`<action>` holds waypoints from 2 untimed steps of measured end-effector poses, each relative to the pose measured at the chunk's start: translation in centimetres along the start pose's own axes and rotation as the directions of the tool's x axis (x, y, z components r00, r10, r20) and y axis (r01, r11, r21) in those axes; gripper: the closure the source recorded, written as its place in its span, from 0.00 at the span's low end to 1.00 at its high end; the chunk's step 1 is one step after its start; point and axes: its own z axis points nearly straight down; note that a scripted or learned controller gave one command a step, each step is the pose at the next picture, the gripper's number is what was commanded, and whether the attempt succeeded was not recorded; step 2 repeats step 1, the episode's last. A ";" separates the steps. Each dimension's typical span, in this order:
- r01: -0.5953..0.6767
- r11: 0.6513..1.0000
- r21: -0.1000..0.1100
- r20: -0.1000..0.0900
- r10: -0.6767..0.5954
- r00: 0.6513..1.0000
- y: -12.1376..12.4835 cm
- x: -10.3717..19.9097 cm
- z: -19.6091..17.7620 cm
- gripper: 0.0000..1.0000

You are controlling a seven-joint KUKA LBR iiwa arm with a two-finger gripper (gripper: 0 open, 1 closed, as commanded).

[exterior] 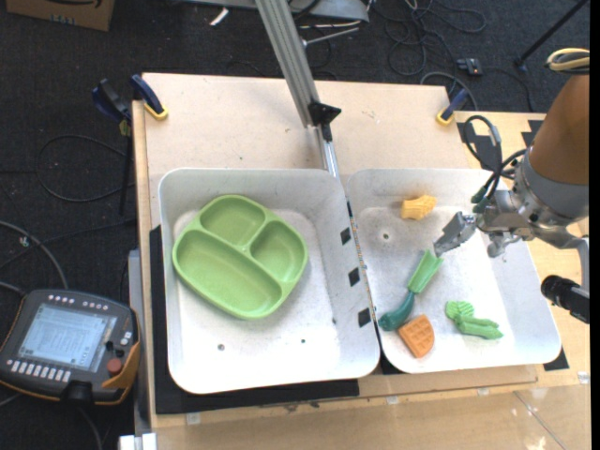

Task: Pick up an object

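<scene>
Apparently, the gripper [478, 232] is hovering open beside the green stalk [419, 281], looking light, stiff, best pinched mid-length.

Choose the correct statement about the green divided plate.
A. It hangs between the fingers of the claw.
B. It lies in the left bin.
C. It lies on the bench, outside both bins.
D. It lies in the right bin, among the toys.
B: the plate lies flat inside the left bin, apart from the claw, which is over the right bin.
</scene>
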 end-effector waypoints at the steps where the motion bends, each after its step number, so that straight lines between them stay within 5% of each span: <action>1: -0.001 1.000 0.003 0.000 0.001 1.000 -2.1 -0.6 2.2 0.00; 2: -0.001 1.000 0.003 0.000 0.001 1.000 -2.1 -0.6 2.2 0.00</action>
